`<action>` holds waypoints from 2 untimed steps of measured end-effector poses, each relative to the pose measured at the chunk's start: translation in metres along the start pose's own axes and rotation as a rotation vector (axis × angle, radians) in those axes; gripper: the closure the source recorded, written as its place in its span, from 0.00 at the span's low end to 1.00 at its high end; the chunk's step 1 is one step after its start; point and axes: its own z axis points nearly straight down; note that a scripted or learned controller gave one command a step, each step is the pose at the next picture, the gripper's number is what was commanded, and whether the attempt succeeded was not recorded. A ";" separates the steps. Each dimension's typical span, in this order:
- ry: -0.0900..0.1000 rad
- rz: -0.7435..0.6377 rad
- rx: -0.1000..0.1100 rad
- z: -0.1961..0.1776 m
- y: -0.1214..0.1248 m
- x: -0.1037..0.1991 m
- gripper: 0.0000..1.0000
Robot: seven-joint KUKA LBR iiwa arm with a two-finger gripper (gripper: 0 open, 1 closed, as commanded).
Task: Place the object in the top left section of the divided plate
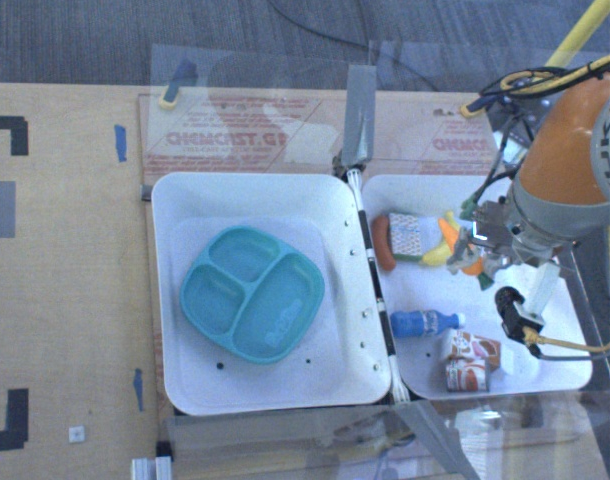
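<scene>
A teal divided plate (pixel 252 293) with three sections lies in the left bin (pixel 175 203); nothing is in its sections. My gripper (pixel 474 255) hangs low over the right bin (pixel 425 363), right above a cluster of toy food. That cluster holds a yellow banana (pixel 438 256) and an orange carrot (pixel 449 230). The wrist body hides what lies directly beneath the gripper.
The right bin also holds a red sausage (pixel 383 243), a small printed snack bag (pixel 405 236), a blue bottle (pixel 422 322) lying on its side and a red-and-white carton (pixel 468 360). A raised divider (pixel 370 298) separates the bins. Cables (pixel 555 343) trail off the wrist.
</scene>
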 end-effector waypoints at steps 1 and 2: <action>0.001 -0.032 -0.002 0.014 0.018 0.070 1.00; 0.001 0.076 -0.001 -0.028 0.011 0.133 1.00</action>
